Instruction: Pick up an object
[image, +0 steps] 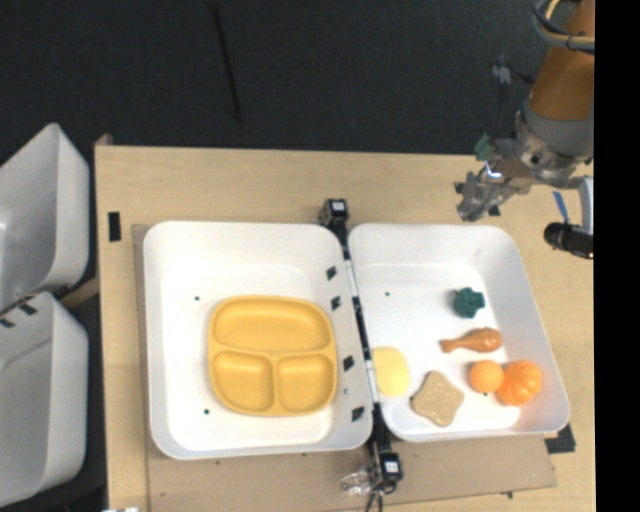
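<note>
The landmark here is the yellow divided tray (271, 354), which lies alone in the left bin (170, 300), one long compartment at its far side and two smaller ones at its near side. Everything loose sits to the tray's right, across the clipped seam where the two bins meet, inside the right bin (420, 260). Closest to the tray is a pale yellow rounded piece (390, 370), lying just beside the seam. Further right of it lies a tan bread slice (438, 398), flat and speckled, near the bin's front wall. Beyond that come a small orange ball (486, 376) and, touching it on the side away from the tray, a ribbed orange pumpkin (520, 382). A brown drumstick (474, 343) lies just behind the ball, its thin end pointing toward the tray, and a small dark green lumpy piece (467, 300) sits apart behind the drumstick. The rear half of that bin is bare white floor, so nothing crowds these pieces from behind. The gripper (483, 196) hangs far right and behind the tray, over the bench beyond the right bin's rear rim, with nothing in it; whether it is parted or closed I cannot tell.
</note>
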